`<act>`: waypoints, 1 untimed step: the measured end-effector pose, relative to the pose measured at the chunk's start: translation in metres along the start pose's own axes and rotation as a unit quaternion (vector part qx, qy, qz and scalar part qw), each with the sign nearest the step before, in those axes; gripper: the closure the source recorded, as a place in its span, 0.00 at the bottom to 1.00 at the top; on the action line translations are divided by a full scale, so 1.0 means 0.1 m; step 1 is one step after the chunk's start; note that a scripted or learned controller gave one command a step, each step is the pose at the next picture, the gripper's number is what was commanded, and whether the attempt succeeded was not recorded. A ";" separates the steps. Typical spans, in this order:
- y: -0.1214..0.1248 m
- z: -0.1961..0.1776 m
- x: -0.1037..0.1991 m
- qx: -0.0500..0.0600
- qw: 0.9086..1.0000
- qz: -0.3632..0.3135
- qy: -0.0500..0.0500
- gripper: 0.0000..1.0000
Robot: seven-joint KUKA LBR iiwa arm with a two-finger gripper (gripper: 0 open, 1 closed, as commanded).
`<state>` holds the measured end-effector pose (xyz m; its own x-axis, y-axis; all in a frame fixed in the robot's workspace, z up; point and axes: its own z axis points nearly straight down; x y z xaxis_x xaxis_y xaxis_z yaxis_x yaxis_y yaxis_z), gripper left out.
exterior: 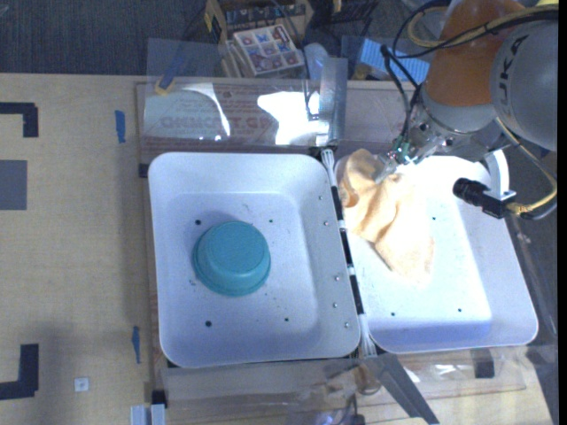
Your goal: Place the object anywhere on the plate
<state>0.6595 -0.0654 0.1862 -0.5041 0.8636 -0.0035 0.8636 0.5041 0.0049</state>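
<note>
A pale yellow cloth point(397, 224) lies crumpled in the right bin point(496, 312), against the bin's left wall and upper middle. Its top edge is drawn up into a peak that meets my gripper point(396, 159), which comes down from the grey arm with the orange band at the upper right. The gripper is shut on that peak of the cloth, while the rest of the cloth trails down onto the bin floor. The round teal plate point(232, 257) sits in the middle of the left bin point(177, 193), well to the left of the gripper.
A raised divider point(344, 246) with screws separates the two bins. A black cable plug point(474, 193) juts from the arm over the right bin. Boxes and a metal bracket point(326, 91) stand behind the bins.
</note>
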 end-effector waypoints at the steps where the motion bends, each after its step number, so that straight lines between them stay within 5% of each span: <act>1: 0.01 -0.40 -0.02 0.000 1.000 0.000 0.000 1.00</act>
<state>0.6608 -0.0665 0.2263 -0.5034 0.8641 -0.0043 0.8641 0.5034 0.0048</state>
